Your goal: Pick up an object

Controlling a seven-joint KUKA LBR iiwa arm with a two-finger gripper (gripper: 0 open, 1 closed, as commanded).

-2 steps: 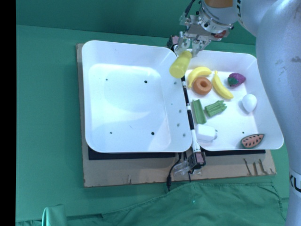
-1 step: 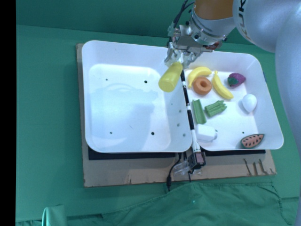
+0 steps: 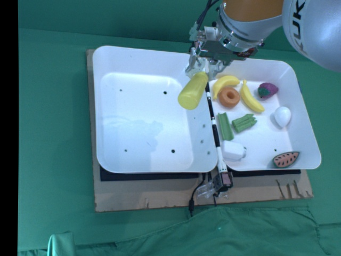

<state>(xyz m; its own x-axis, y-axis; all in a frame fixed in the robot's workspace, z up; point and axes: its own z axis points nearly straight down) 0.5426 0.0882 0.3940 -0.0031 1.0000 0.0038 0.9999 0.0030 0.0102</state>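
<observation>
Yellow bottle (image 3: 193, 90) hangs tilted just below the gripper (image 3: 201, 64), seemingly clenched between its fingers, over the left bin's (image 3: 138, 143) right rim.

Arm (image 3: 277, 9) reaches in from upper right; fingers (image 3: 198, 68) point down, closed.

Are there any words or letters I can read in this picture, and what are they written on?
"KU": dark letters on the grey shell of the robot arm, cut off by the picture's top edge.
Nothing else is readable: the toy foods and white bins carry no lettering I can see.
</observation>
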